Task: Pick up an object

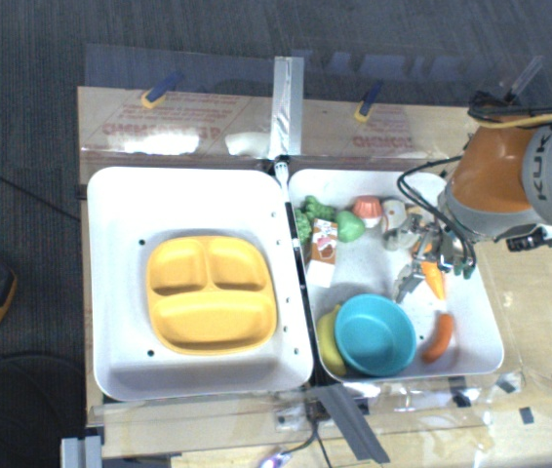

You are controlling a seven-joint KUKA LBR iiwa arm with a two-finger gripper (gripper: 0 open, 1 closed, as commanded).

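My gripper (418,264) hangs low over the right bin (481,359), in its right middle part, under the orange-banded wrist (495,169). A small orange carrot-like piece (435,280) lies right against the gripper's lower end; whether it is held I cannot tell. An orange sausage-shaped piece (439,337) lies near the bin's right front. A blue bowl (375,333) sits at the front, partly covering a yellow object (326,344). Toward the back left lie green toy vegetables (310,216), a green lump (351,227), a red and white carton (323,243) and a red-white piece (367,208).
The left bin (120,203) holds a yellow divided tray (212,292) in its middle. A metal divider post (287,105) stands behind the seam between the bins. Black cables (422,175) loop from the arm over the right bin's back.
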